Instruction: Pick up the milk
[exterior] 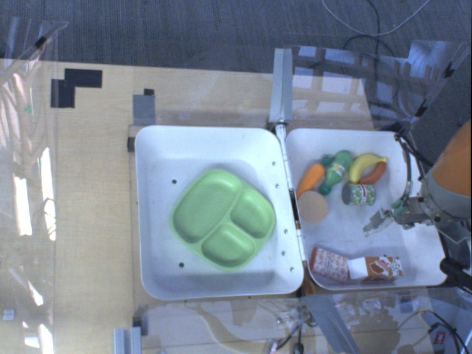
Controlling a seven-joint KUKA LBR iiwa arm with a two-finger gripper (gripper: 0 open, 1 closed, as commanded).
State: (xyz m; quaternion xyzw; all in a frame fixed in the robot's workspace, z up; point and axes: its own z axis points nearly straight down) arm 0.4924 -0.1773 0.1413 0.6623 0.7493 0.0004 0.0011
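White right bin (422, 161) has the milk (357, 266) lying flat at about 6 o'clock. Pincer (377, 222) hovers at 3 o'clock, fingers spread, gripping nothing, just above the carton. Green plate (223, 217) sits in the left bin (155, 198).

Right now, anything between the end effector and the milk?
Nothing visible. The end effector sits over bare floor of the right bin, and the milk lies on its side just below it, apart from the other items.
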